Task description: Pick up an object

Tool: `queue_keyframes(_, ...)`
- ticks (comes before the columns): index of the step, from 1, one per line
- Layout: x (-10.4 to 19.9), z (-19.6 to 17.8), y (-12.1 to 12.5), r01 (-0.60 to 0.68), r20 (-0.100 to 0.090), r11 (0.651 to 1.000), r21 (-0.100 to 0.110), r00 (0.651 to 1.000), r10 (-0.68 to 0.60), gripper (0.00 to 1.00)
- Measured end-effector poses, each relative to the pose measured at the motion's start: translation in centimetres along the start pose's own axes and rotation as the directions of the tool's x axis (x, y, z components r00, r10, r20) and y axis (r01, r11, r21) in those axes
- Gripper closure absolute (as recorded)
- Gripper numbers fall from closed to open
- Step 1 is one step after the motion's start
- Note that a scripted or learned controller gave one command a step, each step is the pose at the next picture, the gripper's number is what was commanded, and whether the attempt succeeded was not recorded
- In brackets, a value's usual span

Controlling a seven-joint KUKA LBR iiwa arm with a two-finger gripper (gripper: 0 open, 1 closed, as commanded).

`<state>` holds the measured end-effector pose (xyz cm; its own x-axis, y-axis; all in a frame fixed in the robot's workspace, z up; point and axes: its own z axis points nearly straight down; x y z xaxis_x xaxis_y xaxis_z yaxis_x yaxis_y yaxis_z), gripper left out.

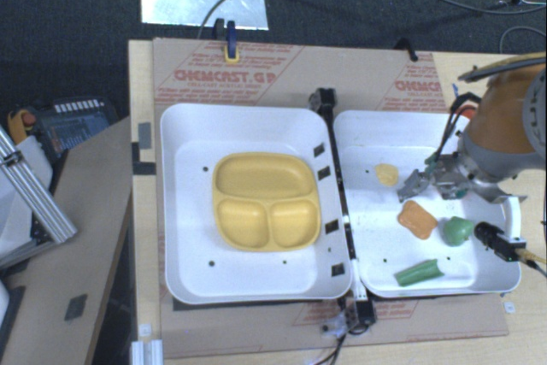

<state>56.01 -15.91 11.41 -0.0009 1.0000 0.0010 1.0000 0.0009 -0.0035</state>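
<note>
Standing here looking across the bench, I am seeing a yellow tray (259, 200) sitting in the left bin (184, 150), with three compartments and nothing in them. Nothing there is needing to move, though it is lying flat and wide and would be an awkward pick.

Moving right, across the divider (335, 184), the right bin (376, 269) is holding the likely targets: a small yellow piece (386, 175) sitting alone near the back, an orange block (417, 220) in the middle, a green ball (456, 230) just beside it, and a green stick (418, 272) lying near the front wall.

The gripper (423, 182) is hovering over the bin, just behind the orange block, with nothing between its fingers. They are looking slightly parted, one tip reaching left, so I am calling the hand spread.

The worry, to my eye, is crowding. The block and ball are sitting so close that a descending finger could be landing on one while closing for the other, shoving both aside. The ball is also likely rolling away at any touch. The yellow piece is looking low and small, so the fingers may be closing above it.
</note>
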Motion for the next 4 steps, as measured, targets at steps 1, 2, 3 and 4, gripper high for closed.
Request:
queue_keyframes(1,0.0,3.1,0.0,0.0,0.001,1.0,-0.002,1.0,0.0,0.0)
queue_keyframes(2,0.0,1.8,0.2,0.0,0.002,1.0,-0.007,1.0,0.0,1.0)
queue_keyframes(3,-0.1,-2.7,-0.3,-0.001,0.002,1.0,-0.008,1.0,0.001,1.0)
queue_keyframes(4,-0.3,-7.4,-0.9,-0.001,0.003,1.0,-0.009,1.0,0.001,1.0)
